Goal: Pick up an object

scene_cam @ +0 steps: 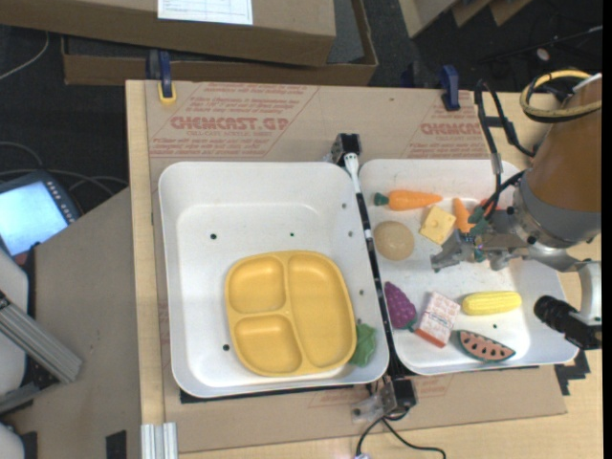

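Note:
The right bin (418, 273) holds several toy foods. A carrot (413, 199) lies at its far edge, with a yellow cheese wedge (438, 225) and a beige round piece (393, 240) nearer the middle. Along the front lie a purple piece (399, 306), a small white and red box (438, 317), a corn cob (491, 303) and a watermelon slice (486, 346). My gripper (449, 255) reaches in from the right and hangs low over the bin's middle, just below the cheese wedge and right of the beige piece. Nothing shows in its grasp. A small orange piece (462, 215) sits beside the wrist.
The left bin (191, 247) holds a yellow divided plate (287, 312) with a green leafy piece (364, 344) at its right edge. A black bar (361, 220) runs along the divide between the two bins. My arm (564, 180) covers the right bin's right side.

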`<state>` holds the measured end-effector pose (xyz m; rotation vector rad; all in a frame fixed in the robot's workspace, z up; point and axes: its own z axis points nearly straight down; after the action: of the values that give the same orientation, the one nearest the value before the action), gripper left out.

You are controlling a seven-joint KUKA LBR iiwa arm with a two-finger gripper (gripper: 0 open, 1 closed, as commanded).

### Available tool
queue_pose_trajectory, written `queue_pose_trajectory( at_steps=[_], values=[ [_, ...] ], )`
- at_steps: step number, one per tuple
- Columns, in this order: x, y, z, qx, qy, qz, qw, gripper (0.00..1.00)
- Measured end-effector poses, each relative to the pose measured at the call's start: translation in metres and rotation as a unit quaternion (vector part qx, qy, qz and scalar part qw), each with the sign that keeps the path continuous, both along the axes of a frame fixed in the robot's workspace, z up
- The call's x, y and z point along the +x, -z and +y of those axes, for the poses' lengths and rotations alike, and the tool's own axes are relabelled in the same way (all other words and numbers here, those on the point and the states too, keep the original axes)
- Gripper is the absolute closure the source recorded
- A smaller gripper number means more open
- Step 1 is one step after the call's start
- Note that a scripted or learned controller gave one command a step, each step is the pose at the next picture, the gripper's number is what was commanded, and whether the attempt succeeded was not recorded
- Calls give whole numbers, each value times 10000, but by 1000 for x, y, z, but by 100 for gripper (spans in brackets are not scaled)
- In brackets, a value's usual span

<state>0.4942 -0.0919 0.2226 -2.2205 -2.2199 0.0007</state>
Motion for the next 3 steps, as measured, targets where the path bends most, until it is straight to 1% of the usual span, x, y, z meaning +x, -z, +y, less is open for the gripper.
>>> queue_pose_trajectory(
  at_steps=[1,2,3],
  values=[
    [39,27,-110,-38,39,-17,10000,0],
    [97,145,-113,-5,-13,6,10000,0],
    [98,127,-114,-14,0,-29,10000,100]
  ],
)
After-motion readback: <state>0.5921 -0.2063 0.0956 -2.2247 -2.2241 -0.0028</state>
